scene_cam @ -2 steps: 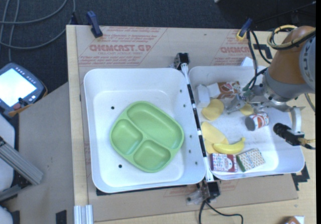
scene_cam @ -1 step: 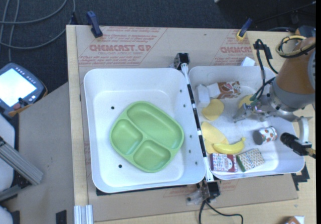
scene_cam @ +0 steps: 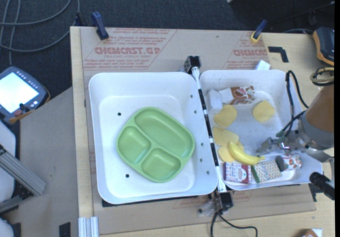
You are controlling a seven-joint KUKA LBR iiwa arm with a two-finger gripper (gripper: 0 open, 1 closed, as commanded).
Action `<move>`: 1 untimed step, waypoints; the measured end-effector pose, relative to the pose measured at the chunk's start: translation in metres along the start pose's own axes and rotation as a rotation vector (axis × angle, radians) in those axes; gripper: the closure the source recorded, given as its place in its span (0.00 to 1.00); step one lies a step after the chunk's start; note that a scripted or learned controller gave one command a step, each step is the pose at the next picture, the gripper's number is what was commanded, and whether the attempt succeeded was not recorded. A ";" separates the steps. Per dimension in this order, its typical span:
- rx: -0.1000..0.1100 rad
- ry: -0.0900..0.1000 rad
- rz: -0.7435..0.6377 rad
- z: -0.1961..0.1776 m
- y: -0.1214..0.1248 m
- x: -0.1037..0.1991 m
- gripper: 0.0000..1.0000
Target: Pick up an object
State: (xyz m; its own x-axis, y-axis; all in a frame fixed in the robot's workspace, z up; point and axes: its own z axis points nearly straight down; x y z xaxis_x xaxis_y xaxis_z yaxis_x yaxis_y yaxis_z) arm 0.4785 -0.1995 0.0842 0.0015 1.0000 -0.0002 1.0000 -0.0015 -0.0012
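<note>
The bench [scene_cam: 175, 50], seemingly covered with printed brown board, bears the left bin [scene_cam: 106, 92] and right bin [scene_cam: 276, 77] side by side.

A yellow banana [scene_cam: 243, 154] lies flat in the right bin [scene_cam: 276, 77], among pale chips [scene_cam: 264, 111] and small cartons [scene_cam: 237, 172].

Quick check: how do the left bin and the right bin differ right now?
The left bin holds one green divided plate, lying flat; the right bin holds many small things, among them a banana, pale yellow pieces and small cartons. The hand reaches into the right bin, near the banana; the left bin has no arm over it. Both are shallow, white and side by side.
</note>
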 end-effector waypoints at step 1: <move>-0.003 0.000 -0.003 -0.006 0.060 0.080 0.00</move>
State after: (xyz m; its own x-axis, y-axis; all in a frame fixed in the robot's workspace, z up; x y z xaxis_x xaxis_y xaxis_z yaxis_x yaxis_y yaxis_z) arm 0.5391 -0.1196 0.0900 -0.0019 1.0000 0.0003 1.0000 0.0019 0.0020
